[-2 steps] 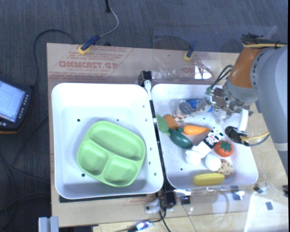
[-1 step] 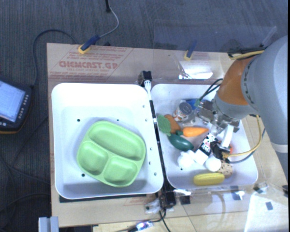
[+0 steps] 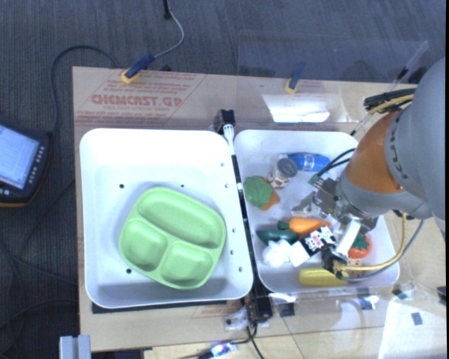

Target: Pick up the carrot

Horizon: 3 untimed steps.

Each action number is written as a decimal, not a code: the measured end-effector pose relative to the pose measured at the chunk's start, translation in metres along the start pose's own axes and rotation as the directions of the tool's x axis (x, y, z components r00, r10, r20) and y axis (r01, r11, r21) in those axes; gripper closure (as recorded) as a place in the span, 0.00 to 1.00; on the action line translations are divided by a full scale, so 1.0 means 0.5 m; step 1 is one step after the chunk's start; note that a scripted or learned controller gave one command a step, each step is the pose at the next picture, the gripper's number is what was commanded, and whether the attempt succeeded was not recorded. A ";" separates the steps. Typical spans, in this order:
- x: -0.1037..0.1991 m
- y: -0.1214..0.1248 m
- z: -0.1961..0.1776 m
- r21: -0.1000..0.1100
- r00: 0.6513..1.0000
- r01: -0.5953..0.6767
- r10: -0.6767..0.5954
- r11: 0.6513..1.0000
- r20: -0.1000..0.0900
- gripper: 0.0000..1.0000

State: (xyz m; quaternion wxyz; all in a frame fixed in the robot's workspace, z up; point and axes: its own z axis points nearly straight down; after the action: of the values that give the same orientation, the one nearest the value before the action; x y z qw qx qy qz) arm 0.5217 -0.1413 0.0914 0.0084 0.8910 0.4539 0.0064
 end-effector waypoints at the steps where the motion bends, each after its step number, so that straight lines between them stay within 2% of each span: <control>1: 0.027 -0.100 -0.002 -0.002 0.998 -0.057 0.057 0.998 0.001 0.00; 2: 0.024 -0.096 -0.001 -0.003 0.942 -0.337 0.337 0.942 -0.002 0.00; 3: 0.023 -0.090 -0.001 -0.006 0.768 -0.640 0.640 0.768 0.000 0.00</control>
State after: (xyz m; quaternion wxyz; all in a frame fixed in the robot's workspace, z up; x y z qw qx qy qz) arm 0.4922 -0.1054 0.0908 0.0087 0.9923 0.1233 0.0092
